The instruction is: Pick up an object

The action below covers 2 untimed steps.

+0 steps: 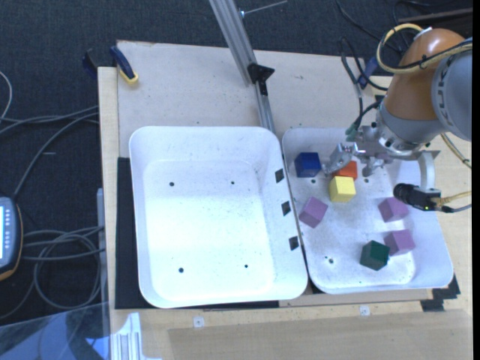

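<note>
The hand (351, 158) hangs low over the right bin (427, 268), in the frame's right middle; whether it is spread or pressed together I cannot tell. An orange block (348, 170) sits right beneath it, touching a yellow cube (342, 189). A blue cube (307, 164) lies just left. Three purple blocks (313, 211) and a green cube (373, 255) lie lower. No writing is readable.
</note>
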Motion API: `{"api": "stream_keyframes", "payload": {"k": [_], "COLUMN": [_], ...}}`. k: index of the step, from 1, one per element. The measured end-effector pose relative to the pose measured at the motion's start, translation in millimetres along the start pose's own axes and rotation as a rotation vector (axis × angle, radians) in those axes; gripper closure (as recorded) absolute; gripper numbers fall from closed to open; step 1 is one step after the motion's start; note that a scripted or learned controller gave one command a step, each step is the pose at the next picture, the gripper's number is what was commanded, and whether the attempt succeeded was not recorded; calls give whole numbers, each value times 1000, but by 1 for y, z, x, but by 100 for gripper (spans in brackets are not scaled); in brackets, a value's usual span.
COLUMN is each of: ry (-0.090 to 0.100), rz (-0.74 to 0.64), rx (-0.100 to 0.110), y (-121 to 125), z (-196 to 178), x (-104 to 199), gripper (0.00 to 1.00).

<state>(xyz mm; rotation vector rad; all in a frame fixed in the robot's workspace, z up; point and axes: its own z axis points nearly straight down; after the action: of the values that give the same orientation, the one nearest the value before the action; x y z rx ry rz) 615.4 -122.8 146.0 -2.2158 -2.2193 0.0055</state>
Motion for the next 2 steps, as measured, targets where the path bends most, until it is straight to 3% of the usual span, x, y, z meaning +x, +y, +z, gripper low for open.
{"api": "stream_keyframes", "payload": {"k": [1, 2], "ry": [0, -1], "rz": [1, 1], "rx": [0, -8], "y": [-1, 1], "z": [50, 35], "x": [1, 1], "gripper": [0, 100]}}
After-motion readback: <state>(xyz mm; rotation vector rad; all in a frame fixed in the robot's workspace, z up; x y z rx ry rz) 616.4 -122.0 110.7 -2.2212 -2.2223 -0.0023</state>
